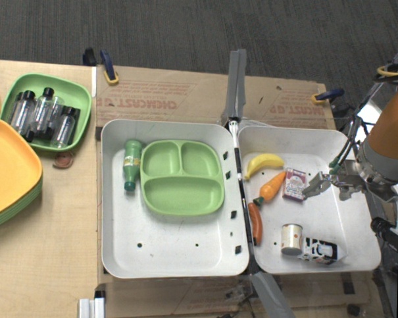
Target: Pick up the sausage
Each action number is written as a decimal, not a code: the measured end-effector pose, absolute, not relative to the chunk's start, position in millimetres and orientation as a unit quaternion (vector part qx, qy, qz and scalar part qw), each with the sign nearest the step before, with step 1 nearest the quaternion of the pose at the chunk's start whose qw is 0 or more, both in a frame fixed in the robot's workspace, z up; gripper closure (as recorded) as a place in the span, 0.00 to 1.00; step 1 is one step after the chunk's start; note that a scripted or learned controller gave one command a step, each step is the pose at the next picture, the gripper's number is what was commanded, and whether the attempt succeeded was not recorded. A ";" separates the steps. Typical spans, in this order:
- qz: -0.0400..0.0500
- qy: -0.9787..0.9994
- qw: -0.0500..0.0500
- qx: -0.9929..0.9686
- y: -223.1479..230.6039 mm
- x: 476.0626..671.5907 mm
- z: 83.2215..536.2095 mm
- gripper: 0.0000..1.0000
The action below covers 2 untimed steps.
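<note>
The sausage [255, 223], a smooth reddish-orange cylinder, is seen lying lengthwise against the left wall of the right bin [352, 260], around 8 o'clock in that bin. Just above it, at roughly 10 o'clock, a plastic-looking carrot [272, 186] is tilted, with a curved yellow banana [263, 164] past it at 11. A small pink box [295, 184] is parked near the centre, and a stubby cream can [290, 239] sits at 6 beside a black-and-white object [321, 249]. The metal gripper [314, 186] is hung over at 3 o'clock, just beside the box; how far it's opened can't really be told, and nothing is seen held. A glossy green divided tray [182, 176] and green bottle [131, 164] are in the left bin [168, 256].
</note>
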<state>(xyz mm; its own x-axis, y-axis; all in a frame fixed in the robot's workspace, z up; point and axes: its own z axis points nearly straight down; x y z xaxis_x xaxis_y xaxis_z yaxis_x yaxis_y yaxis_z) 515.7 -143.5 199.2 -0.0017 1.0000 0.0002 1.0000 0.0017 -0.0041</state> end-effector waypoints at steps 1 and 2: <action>-0.004 -0.626 -0.004 -0.780 -92.5 608.9 98.6 0.00; -0.003 -0.626 -0.006 -0.779 -95.2 608.9 108.0 1.00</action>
<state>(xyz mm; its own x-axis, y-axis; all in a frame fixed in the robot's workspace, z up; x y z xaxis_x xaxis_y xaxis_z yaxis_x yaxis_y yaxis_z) 608.9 -95.2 108.0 0.2151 0.9766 -0.0035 0.9765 -0.2151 0.0126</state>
